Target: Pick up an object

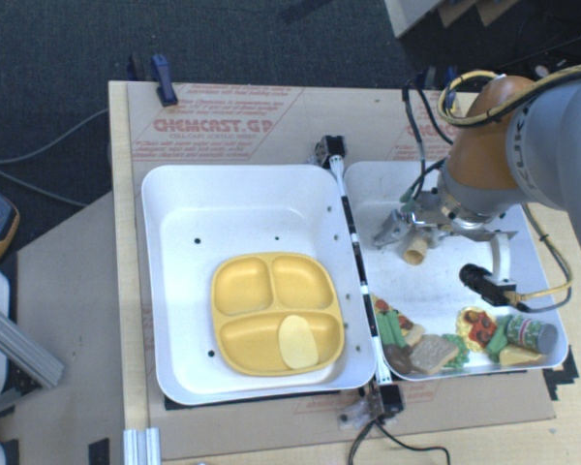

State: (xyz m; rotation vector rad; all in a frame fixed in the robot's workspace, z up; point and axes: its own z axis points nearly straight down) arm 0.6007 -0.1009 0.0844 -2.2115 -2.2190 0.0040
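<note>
Small tan cork-like cylinder [414, 251] lies on its side in the right bin [368, 187], toward the far edge. I judge it light, stiff, prone to roll; grip across its round sides. Pincer [413, 229] sits right above it; can't tell whether it's spread or pinching. Toy food pile [460, 342] crowds the bin's near edge. Yellow plate [274, 311] fills the left bin [165, 211].

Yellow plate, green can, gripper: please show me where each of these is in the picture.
yellow plate [242, 289], camera view, on its upper left compartment.
green can [528, 334], camera view, on the middle of its side.
gripper [414, 243], camera view, at its tip above the right bin.
</note>
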